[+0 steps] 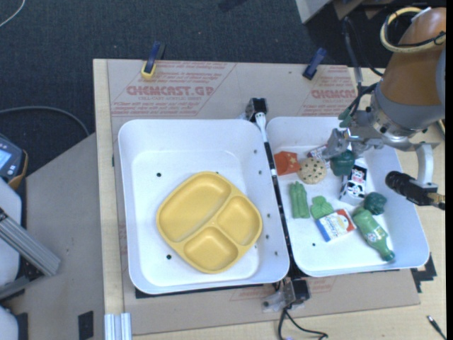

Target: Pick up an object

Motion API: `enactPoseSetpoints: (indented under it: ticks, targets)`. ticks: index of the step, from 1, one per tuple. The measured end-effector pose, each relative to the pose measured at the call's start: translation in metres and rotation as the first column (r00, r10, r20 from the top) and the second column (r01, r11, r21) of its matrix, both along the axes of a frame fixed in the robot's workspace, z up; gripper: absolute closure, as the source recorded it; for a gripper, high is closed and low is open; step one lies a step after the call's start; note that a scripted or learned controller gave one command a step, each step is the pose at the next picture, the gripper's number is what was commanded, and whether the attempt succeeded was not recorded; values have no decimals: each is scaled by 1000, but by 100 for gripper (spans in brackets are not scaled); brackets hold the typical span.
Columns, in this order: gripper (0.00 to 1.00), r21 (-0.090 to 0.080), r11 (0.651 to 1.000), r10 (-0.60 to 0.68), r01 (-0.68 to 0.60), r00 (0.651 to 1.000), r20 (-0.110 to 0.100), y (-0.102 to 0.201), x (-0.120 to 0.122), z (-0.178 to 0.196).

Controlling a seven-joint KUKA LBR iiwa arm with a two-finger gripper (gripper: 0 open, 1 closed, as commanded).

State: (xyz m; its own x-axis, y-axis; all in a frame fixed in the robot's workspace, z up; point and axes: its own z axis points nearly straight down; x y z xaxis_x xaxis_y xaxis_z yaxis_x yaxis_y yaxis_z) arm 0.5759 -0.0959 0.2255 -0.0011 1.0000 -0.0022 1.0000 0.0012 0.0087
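The right bin [407, 250] holds several small toys. Among them are a red piece [286, 162], a speckled cookie [311, 169], a green pod [300, 200], a black-and-white carton [354, 181], a small snack box [336, 225] and a green bottle [374, 234]. My gripper [338, 146] hangs low over the bin's upper middle. A teal object [343, 164] lies directly under its tip, touching or nearly touching it. The wrist hides whether the teal object is gripped.
A yellow three-compartment plate [209, 222] lies in the left bin [141, 161]. A dark green toy [374, 202] sits near the bottle. Clamps [150, 61] [313, 64] stand at the back of the cardboard. A black bracket [410, 186] juts in at the right.
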Motion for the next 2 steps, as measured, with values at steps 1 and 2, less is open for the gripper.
enactPoseSetpoints:
  ticks: [1, 2]
  targets:
    - [100, 2, 1000, 4, -4, 1000, -5, 52, 15, -11]
    - [100, 4, 1000, 5, -5, 1000, -4, 102, 29, 3]
